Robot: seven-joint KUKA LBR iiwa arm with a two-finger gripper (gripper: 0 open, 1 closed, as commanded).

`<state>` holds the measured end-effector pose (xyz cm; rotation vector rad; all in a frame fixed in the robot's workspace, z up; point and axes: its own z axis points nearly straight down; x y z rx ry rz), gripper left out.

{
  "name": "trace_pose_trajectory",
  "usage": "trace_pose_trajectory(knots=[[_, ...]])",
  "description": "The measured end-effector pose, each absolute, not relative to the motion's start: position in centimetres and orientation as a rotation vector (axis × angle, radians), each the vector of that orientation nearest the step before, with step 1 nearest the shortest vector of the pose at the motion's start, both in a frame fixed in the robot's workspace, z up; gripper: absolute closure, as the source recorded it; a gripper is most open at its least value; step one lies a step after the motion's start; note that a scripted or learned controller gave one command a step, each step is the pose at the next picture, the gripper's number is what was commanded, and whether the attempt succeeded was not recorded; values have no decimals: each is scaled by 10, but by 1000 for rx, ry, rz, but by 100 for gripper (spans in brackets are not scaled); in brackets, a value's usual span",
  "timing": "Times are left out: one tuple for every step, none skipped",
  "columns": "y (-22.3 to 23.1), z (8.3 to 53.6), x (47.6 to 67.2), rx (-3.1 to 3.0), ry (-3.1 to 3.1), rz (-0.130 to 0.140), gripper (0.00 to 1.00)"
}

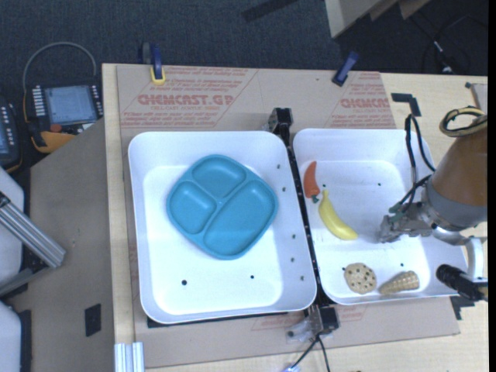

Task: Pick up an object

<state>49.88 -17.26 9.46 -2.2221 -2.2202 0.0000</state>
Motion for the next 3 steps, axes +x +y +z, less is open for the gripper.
trace_pose_trajectory(knots=[[-172, 138, 505, -2224, -2226, -2, 100], [-175, 190, 516, -2223, -2226, -2, 100], [-170, 242, 525, -2224, -2228, -4, 100]])
